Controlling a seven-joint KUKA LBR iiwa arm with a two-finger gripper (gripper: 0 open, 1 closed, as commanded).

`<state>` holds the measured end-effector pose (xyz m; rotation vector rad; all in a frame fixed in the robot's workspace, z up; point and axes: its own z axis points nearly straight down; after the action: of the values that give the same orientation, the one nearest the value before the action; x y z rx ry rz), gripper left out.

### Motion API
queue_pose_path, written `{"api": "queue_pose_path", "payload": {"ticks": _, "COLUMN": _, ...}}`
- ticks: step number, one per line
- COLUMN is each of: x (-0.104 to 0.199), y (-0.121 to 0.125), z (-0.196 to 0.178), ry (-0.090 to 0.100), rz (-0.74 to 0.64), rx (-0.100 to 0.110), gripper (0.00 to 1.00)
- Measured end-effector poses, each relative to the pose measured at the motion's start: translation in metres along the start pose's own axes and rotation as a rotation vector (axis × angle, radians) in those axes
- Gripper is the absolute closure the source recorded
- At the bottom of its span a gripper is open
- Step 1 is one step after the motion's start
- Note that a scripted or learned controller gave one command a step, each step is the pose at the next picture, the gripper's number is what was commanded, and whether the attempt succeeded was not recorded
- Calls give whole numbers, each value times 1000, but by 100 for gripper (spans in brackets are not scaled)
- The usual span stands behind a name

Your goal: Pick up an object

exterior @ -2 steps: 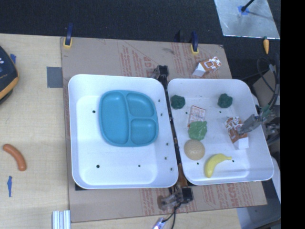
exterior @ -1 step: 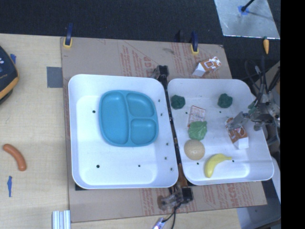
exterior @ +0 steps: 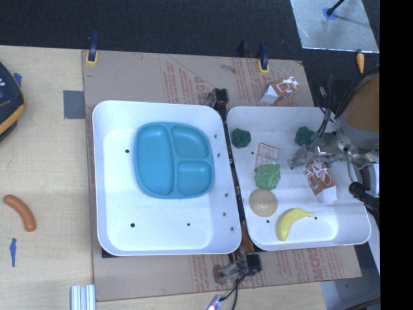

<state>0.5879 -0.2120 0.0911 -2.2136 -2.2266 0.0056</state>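
Camera view: we see arm reaching in at right bin's (exterior: 361,234) right edge; gripper (exterior: 308,155) low near small carton (exterior: 319,177); we cannot tell jaw state; banana (exterior: 292,223) near front edge; beige ball (exterior: 263,202), green lump (exterior: 267,175), sachet (exterior: 266,152) mid-bin; dark green pieces toward back edge; left bin (exterior: 116,225) bears blue divided plate (exterior: 174,159); sausage (exterior: 20,212) on worktop's left edge; cardboard underlay (exterior: 193,76) print unreadable.

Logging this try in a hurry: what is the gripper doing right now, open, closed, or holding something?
Two-finger gripper: low in the right white bin, beside the small red-and-white carton; open or closed cannot be told.
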Motion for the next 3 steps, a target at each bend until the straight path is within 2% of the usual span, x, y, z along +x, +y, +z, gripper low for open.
{"api": "queue_pose_path", "payload": {"ticks": 1, "x": 0, "y": 68, "z": -2, "ry": 2, "rz": 2, "rx": -2, "gripper": 0}}
{"api": "queue_pose_path", "payload": {"ticks": 2, "x": -1, "y": 69, "z": -12, "ry": 1, "rz": -3, "rx": -1, "gripper": 100}}
{"api": "queue_pose_path", "payload": {"ticks": 3, "x": 59, "y": 69, "z": -37, "ry": 2, "rz": 0, "rx": -1, "gripper": 100}}
